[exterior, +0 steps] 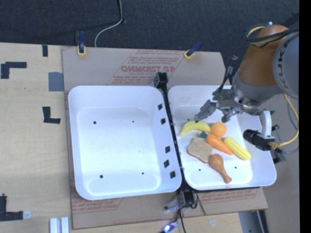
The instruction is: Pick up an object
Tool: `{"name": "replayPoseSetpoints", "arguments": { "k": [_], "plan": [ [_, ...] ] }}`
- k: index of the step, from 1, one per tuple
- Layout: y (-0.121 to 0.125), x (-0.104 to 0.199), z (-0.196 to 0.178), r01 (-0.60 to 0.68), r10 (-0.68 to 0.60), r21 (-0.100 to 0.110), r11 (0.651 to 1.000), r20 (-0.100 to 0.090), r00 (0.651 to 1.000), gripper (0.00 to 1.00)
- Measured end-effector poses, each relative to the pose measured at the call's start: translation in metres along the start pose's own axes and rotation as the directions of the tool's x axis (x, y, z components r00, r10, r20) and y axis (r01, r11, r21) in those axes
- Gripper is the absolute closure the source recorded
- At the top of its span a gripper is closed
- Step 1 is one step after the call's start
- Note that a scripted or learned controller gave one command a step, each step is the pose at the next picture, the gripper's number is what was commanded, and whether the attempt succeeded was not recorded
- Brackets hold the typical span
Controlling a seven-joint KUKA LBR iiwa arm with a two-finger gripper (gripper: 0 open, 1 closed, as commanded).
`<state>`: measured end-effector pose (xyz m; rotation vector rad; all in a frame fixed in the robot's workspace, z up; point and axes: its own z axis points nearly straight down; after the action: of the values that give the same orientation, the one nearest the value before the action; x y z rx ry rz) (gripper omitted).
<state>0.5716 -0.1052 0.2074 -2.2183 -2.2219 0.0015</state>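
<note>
The right bin (194, 101) holds a small heap of toy food: a yellow banana (195, 127), an orange ball (218, 129), a carrot (219, 144), a corn cob (237, 148), a slice of bread (199, 149) and a brown drumstick (219, 166). My gripper (215, 111) hangs over the far part of this bin, just above and behind the banana and the orange ball. Its two fingers are spread apart and open, with nothing between them.
The left bin (77, 130) sits beside it, split off by a black clip-lined divider (167, 130). Both bins rest on a cardboard sheet (141, 67) held by clamps. A black fixture (257, 139) juts over the right bin's right rim.
</note>
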Motion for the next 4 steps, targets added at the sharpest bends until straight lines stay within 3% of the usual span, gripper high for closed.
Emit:
{"name": "replayPoseSetpoints", "arguments": {
  "k": [1, 2, 3, 4],
  "plan": [
    [-0.089, 0.011, 0.06, -0.003, 0.003, 0.012, 1.0, -0.003, 1.0, 0.0],
    [-0.035, 0.001, 0.099, 0.001, -0.001, -0.001, 1.0, 0.001, 1.0, 0.0],
    [-0.038, 0.002, 0.088, 0.0, 0.0, 0.002, 1.0, -0.001, 1.0, 1.0],
    [-0.003, 0.052, -0.079, 0.007, -0.007, -0.018, 1.0, 0.001, 1.0, 1.0]
  ]
}}
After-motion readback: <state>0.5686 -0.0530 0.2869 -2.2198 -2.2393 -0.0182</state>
